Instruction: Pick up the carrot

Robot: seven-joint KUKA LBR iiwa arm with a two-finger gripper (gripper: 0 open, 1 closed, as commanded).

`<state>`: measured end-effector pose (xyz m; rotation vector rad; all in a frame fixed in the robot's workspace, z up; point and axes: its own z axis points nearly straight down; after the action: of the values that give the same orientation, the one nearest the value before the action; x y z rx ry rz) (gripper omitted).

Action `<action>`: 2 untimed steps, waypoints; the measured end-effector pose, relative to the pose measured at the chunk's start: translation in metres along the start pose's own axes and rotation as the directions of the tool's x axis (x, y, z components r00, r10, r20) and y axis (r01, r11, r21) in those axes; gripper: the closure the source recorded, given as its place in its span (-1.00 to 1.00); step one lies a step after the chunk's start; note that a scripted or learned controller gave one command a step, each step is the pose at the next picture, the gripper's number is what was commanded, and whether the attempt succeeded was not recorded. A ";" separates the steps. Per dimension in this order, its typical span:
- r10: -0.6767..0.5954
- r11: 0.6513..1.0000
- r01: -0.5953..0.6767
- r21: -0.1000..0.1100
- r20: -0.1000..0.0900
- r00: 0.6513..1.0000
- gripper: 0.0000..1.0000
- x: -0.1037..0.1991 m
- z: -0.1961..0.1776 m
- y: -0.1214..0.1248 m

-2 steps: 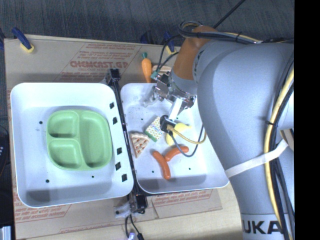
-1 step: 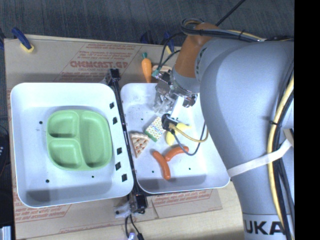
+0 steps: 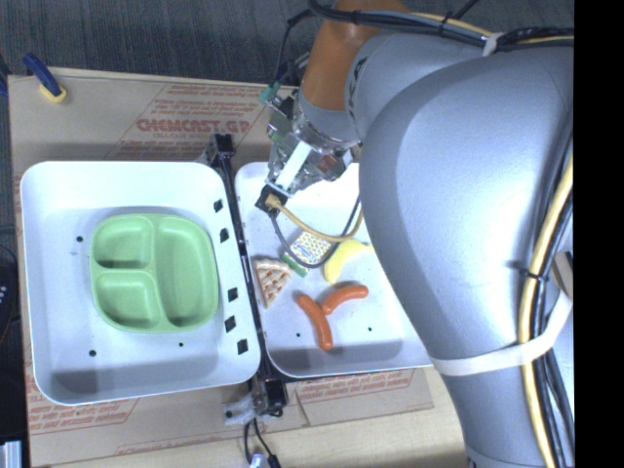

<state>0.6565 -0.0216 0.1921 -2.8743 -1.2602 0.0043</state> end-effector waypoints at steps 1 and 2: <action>0.001 1.000 -0.001 0.001 0.001 1.000 -1.00 -0.001 0.001 0.000; 0.197 0.980 -0.197 0.003 0.004 0.980 -1.00 -0.004 0.001 -0.004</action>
<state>0.6507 -0.0218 0.1913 -2.9838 -0.9689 0.0115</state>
